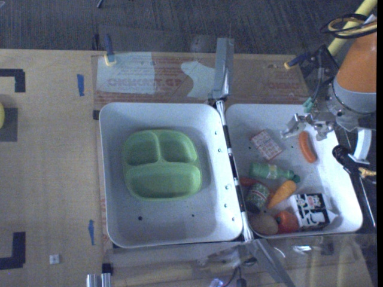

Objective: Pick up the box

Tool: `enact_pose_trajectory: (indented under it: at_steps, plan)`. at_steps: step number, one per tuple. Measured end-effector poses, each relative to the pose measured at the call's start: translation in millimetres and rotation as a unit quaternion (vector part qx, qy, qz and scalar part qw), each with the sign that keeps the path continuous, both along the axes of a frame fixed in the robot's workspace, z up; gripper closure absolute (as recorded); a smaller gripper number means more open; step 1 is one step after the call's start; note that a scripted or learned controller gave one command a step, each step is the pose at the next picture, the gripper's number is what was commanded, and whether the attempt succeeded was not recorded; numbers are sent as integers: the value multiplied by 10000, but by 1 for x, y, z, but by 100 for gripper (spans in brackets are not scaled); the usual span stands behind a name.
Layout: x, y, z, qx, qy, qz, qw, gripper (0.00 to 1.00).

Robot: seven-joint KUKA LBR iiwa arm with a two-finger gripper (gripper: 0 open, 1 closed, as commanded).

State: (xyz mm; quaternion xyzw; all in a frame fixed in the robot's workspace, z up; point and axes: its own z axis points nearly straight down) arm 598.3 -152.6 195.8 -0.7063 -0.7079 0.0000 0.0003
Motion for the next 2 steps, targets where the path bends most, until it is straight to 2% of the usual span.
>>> enact_pose_trajectory:
  at_steps: [1,2]
  plan:
    - [40,42,-94,4,8,-202,9998,0]
    - [23,55,-110,-1,-11,-136,9999,0]
